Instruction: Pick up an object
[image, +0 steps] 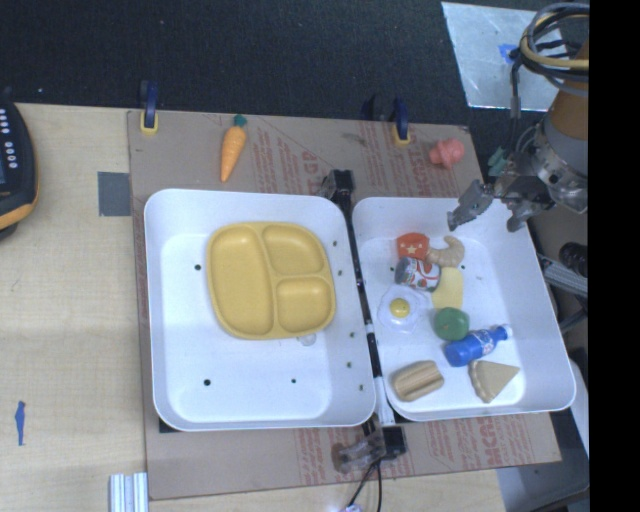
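My gripper (492, 211) hangs over the far right part of the right bin (540, 300), fingers spread open with nothing between them. Just below and left of it lie a red can (413, 246), a tan curved piece (449, 252) and a pale yellow block (449, 289). Further toward the front sit a fried egg (400, 308), a green round piece (451, 322), a blue bottle (474, 345), a bread roll (416, 380) and a tan wedge (494, 379).
The left bin (180, 390) holds a yellow divided plate (270, 279). Behind the bins, on the brown board, lie a toy carrot (232, 148) and a pink object (447, 151). Clamps stand along the board's far edge.
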